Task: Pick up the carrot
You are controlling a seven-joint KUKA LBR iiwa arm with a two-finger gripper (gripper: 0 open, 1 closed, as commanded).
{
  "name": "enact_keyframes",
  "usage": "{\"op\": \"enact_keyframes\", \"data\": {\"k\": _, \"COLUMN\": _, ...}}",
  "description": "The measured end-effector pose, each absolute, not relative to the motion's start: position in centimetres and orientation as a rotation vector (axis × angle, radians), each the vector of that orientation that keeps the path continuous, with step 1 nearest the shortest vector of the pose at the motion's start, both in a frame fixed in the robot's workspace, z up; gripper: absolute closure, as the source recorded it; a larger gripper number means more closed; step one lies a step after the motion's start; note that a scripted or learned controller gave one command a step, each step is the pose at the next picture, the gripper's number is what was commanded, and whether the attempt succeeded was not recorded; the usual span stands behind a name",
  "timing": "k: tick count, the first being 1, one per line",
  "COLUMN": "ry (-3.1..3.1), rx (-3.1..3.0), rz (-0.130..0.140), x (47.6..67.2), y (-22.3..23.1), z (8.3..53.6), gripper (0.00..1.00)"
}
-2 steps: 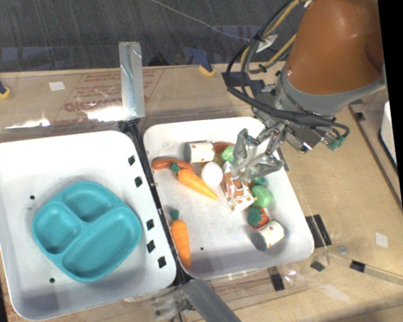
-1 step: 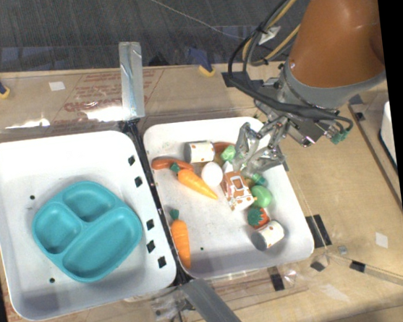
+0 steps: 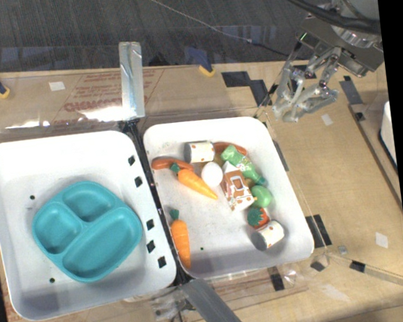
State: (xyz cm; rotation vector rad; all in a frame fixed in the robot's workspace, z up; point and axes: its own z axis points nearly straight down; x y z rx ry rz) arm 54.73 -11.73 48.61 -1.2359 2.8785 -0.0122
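**Op:** Claw (image 3: 301,97) is parked above the bench, off the top-right corner of the right bin (image 3: 286,183). Nothing between the fingers. Whether they're spread or shut, I can't tell from this slanted view: too much metal overlapping.

**Eng:** Where's the carrot?

**Op:** Two of them in the right bin. One carrot (image 3: 180,242) lies alone by the left wall, leafy end up, near the front corner. The other carrot (image 3: 196,181) lies slantwise in the middle, touching the egg (image 3: 211,172) and close to the small carton (image 3: 237,191).

**Eng:** Which one?

**Op:** I'd go for the lone one. No neighbours to knock, but the wall is just beside it, so I'd turn the fingers to close across its width, with the line between them running left to right, and come straight down on the thick middle.

**Eng:** Risk?

**Op:** A finger landing on the bin rim, or the taper squirting out. I'd centre well and lift slow. The blue plate (image 3: 87,229) in the left bin is out of the way.
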Motion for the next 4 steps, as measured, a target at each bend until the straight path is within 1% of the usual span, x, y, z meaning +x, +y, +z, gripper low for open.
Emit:
{"op": "enact_keyframes", "data": {"k": 1, "ry": 2.573, "rx": -1.804, "rz": 0.004, "x": 50.5, "y": -16.0, "z": 34.8, "gripper": 1.00}}
{"op": "enact_keyframes", "data": {"k": 2, "ry": 2.571, "rx": -1.796, "rz": -0.014, "x": 55.1, "y": -19.2, "z": 49.7, "gripper": 1.00}}
{"op": "enact_keyframes", "data": {"k": 3, "ry": 2.342, "rx": -2.097, "rz": 0.010, "x": 47.7, "y": -21.0, "z": 32.8, "gripper": 1.00}}
{"op": "enact_keyframes", "data": {"k": 4, "ry": 2.345, "rx": -2.085, "rz": -0.017, "x": 47.8, "y": -21.0, "z": 46.4, "gripper": 1.00}}
